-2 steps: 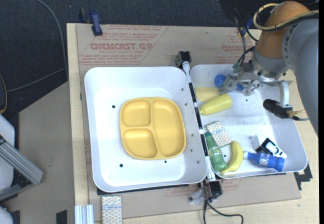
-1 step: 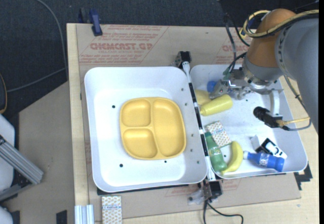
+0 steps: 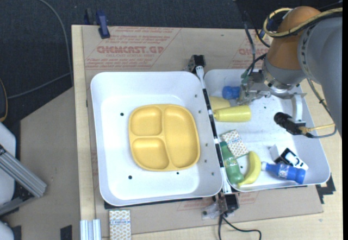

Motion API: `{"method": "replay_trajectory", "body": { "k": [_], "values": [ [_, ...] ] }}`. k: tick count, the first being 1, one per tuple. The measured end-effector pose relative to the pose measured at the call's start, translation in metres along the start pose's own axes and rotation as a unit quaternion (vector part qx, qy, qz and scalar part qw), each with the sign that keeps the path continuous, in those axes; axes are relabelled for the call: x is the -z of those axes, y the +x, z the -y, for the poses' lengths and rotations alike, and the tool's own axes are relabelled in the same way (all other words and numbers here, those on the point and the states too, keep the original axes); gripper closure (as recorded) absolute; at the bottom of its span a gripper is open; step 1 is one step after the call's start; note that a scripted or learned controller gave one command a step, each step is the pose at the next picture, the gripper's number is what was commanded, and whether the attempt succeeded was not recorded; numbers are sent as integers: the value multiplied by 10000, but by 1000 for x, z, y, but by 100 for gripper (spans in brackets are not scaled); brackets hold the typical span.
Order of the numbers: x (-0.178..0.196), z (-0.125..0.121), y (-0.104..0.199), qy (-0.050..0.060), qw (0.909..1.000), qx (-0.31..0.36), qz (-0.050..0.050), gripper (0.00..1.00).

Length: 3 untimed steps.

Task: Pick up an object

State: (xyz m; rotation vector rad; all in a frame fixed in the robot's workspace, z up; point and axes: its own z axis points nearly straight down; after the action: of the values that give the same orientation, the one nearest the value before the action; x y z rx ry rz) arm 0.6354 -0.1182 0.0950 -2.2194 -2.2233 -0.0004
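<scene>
Nearest the frame's bottom, in the right bin (image 3: 321, 171), lie a blue bottle (image 3: 285, 170), a banana (image 3: 250, 169) and a green bottle (image 3: 230, 162); the left bin (image 3: 103, 136) holds a yellow divided plate (image 3: 164, 137). Farther up, at centre right, a yellow cylinder (image 3: 232, 113) lies beside a blue object (image 3: 231, 93). The pincer (image 3: 251, 90) reaches down just above the cylinder, right of the blue object; whether it is apart or together, I cannot tell.

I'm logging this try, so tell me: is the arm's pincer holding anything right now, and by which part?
It cannot be told: the pincer is low in the right white bin beside the small blue object, its tips hidden.
</scene>
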Motion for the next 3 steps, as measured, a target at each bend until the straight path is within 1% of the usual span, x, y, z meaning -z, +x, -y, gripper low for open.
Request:
{"method": "replay_trajectory", "body": {
  "k": [1, 2, 3],
  "values": [
    [-11, 62, -12, 11, 10000, -15, 0, 100],
    [-10, 61, -12, 4, 10000, -13, 1, 0],
    [-10, 109, -81, 12, 10000, -23, 5, 0]
  ]
}}
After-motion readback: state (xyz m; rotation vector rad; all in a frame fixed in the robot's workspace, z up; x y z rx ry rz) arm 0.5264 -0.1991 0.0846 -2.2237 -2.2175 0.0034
